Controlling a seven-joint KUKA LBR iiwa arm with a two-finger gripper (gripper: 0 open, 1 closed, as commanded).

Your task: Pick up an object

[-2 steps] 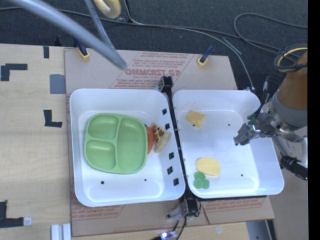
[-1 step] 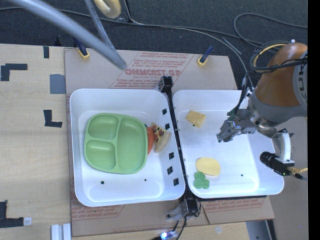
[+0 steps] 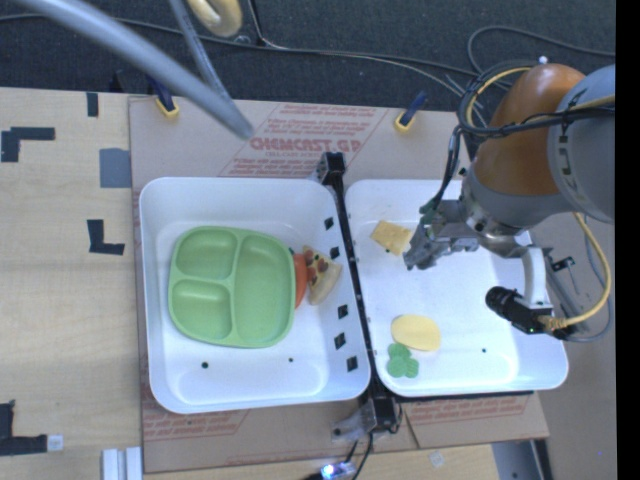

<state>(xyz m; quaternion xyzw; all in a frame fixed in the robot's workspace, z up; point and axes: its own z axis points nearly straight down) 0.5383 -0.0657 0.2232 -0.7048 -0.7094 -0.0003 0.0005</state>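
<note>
In the right bin (image 3: 500, 368) lie a pale yellow wedge-shaped piece (image 3: 391, 236) near the back left, a yellow oval piece (image 3: 415, 332) toward the front, and a small green leafy piece (image 3: 402, 364) just in front of it. My gripper (image 3: 420, 253) hangs over the right bin, just right of the yellow wedge and close to it. The wrist hides most of its fingers. Nothing shows between them.
The left bin (image 3: 180, 388) holds a green compartment plate (image 3: 232, 286), with a red and tan food piece (image 3: 315, 273) against its right edge. A black divider (image 3: 345, 268) separates the bins. A black cable plug (image 3: 515, 310) juts from the arm over the right bin.
</note>
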